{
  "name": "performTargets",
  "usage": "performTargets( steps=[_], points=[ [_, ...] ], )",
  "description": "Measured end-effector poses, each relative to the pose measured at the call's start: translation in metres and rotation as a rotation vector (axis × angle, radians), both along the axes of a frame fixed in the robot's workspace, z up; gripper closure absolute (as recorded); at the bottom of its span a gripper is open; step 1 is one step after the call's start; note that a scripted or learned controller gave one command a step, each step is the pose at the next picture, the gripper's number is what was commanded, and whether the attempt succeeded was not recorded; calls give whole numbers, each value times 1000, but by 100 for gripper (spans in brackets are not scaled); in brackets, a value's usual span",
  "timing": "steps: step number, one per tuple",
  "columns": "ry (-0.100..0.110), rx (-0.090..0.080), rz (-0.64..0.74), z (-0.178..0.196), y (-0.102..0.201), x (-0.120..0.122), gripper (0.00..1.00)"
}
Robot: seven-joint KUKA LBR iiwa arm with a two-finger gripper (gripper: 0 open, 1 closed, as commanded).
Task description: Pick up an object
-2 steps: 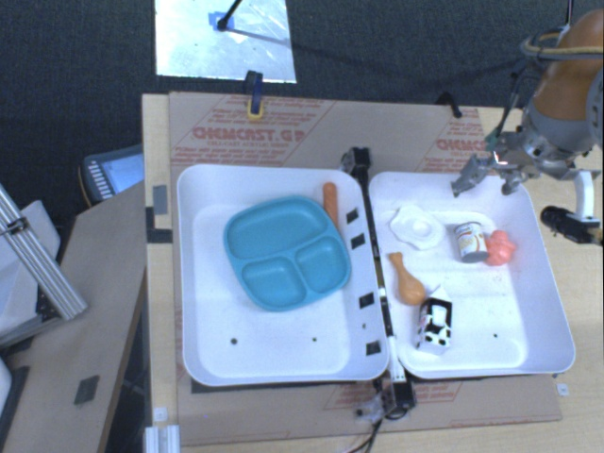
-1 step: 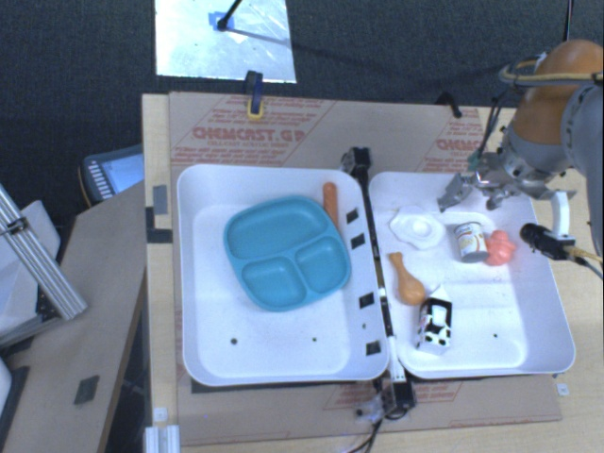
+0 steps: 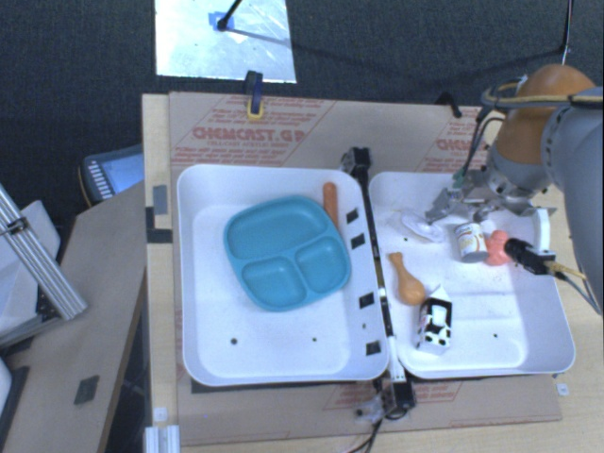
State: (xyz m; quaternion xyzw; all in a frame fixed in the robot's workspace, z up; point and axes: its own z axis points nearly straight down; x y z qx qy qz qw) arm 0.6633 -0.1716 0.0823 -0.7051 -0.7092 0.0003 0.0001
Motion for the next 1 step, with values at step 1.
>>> performTargets(
  steps=[1],
  points=[
    [-7,-2,2,15,0,2,100]
  ],
)
